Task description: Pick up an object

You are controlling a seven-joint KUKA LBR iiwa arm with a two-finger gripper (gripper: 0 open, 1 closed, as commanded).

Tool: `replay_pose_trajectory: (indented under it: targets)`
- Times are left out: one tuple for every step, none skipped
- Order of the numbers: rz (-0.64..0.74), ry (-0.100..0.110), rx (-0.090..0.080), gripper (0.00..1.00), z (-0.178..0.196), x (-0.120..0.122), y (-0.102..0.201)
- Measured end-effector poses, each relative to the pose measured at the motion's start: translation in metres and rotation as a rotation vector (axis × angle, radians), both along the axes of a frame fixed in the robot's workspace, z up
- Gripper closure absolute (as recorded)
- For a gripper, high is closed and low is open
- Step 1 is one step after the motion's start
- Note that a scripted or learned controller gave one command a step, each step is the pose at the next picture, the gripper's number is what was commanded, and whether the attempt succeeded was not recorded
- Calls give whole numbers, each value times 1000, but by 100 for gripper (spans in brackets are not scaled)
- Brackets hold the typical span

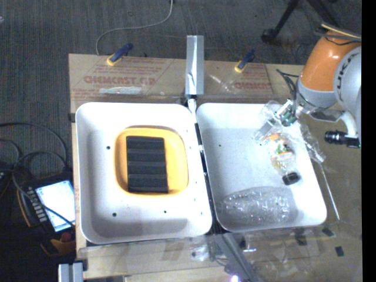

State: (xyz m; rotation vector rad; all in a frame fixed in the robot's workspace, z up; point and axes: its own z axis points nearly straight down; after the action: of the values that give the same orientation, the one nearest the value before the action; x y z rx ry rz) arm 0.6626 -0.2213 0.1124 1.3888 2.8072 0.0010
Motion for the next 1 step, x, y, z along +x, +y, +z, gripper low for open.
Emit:
replay_pose_trajectory:
  targets:
    - [3, 2, 2, 100, -10, 0, 0]
